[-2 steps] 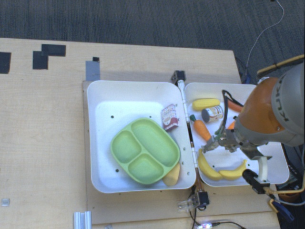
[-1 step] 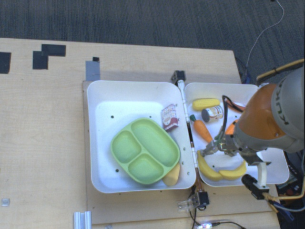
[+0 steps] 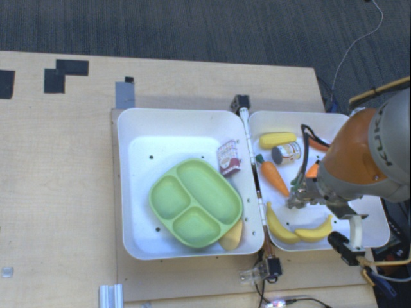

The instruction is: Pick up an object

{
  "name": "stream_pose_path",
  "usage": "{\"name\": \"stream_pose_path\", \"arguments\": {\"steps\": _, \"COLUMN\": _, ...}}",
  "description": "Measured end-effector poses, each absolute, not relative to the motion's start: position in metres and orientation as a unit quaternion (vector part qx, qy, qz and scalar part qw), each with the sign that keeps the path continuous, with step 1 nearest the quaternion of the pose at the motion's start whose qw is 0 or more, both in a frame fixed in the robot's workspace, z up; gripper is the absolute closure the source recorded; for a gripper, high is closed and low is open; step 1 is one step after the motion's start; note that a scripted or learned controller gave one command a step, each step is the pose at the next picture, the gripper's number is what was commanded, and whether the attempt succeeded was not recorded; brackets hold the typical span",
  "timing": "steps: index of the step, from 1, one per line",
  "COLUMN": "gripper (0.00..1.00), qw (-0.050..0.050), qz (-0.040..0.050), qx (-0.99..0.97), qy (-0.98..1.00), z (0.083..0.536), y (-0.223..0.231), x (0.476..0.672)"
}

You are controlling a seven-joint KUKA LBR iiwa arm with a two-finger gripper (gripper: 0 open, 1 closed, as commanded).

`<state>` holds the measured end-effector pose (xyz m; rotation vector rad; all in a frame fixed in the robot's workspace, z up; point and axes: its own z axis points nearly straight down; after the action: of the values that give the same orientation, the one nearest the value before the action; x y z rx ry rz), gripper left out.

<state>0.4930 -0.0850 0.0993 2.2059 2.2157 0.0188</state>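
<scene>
Camera view looks down on the right bin (image 3: pixel 383 235), where the likeliest thing to be picked is the long banana (image 3: pixel 297 230), lying curved along the bin's near wall, just below and slightly left of the gripper (image 3: pixel 297 196). The gripper hangs low inside the bin, but its tip is dark and partly masked by the arm's own body, so I cannot tell how the jaws stand, and nothing can be seen clamped in them. Immediately up and to the left of the jaws lies the carrot (image 3: pixel 275 178), very close to the tip and perhaps an equally fair target. Farther up from the jaws sit a small can (image 3: pixel 287 153) and a second, shorter banana (image 3: pixel 277 139) near the bin's far wall. Well off to the left of the jaws, across the divider, the left bin (image 3: pixel 138 172) holds a green divided plate (image 3: pixel 195 203), a small red-and-white packet (image 3: pixel 228 157), and a yellowish piece tucked under the plate's near edge. As I judge it, the approach is made but the pick itself is not: every object rests on a bin floor, so grasping and lifting are left.
</scene>
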Motion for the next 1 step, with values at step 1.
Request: {"name": "stream_pose_path", "arguments": {"steps": 1, "gripper": 0.0, "qw": 0.007, "qz": 0.0059, "qx": 0.705, "qy": 0.709, "z": 0.0992, "y": -0.085, "x": 0.4929}}
